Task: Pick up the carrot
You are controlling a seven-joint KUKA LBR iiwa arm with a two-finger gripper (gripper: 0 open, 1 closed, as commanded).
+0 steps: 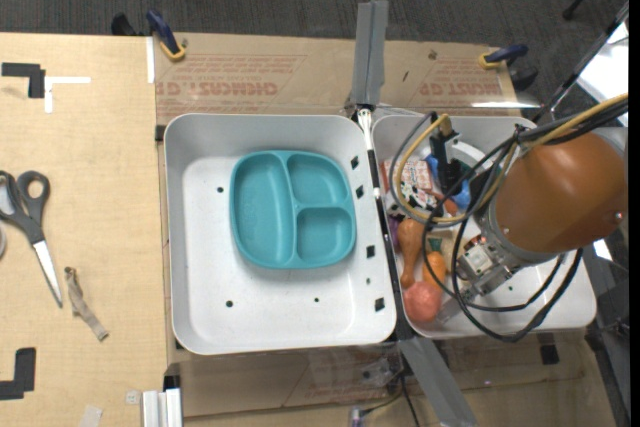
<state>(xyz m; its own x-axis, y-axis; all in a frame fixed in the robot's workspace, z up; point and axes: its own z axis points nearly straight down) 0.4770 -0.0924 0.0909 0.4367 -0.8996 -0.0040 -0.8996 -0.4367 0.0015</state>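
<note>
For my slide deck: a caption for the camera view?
Arm over right bin of toy food; teal plate in left bin.

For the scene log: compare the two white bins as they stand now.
The left bin holds one teal divided plate on a mostly bare floor; the right bin holds a crowded pile of small items. The left bin lies fully exposed; the arm hangs over the right bin. Both are shallow and white.

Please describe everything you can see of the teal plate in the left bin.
The teal plate is a rounded-square plastic-looking tray with three compartments: one long on the left, two smaller on the right. It lies flat, face up, slightly rotated, on the left bin floor, toward the bin's upper right. Nothing lies in it.
</note>
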